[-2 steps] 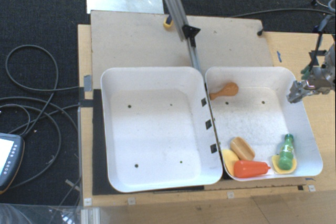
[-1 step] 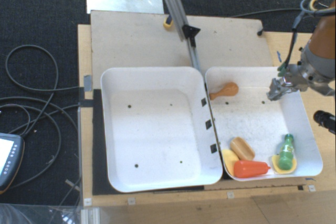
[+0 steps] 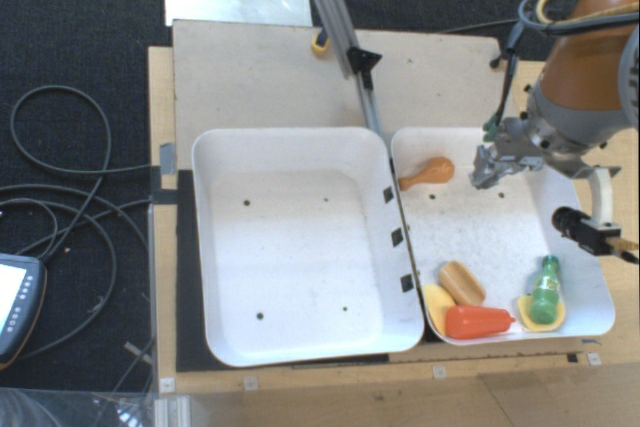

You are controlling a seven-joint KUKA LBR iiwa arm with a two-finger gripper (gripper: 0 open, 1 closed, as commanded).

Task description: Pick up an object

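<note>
My gripper (image 3: 486, 174) hangs over the far part of the right bin (image 3: 500, 215), pointing down. Just left of it lies a brown drumstick-shaped toy (image 3: 428, 173), a small gap apart from the fingertips. At the bin's near edge sit a hot dog bun (image 3: 463, 282), a yellow piece (image 3: 436, 300), a red-orange carrot-like toy (image 3: 478, 321) and a green bottle (image 3: 544, 289) on a yellow piece (image 3: 542, 315). Nothing shows between the fingers.
The left bin (image 3: 290, 245) sits beside the right one, with black clips along the shared wall (image 3: 398, 235). A slanted metal pole (image 3: 335, 5) crosses the back of the bench. Cables and a tablet (image 3: 15, 300) lie on the floor at left.
</note>
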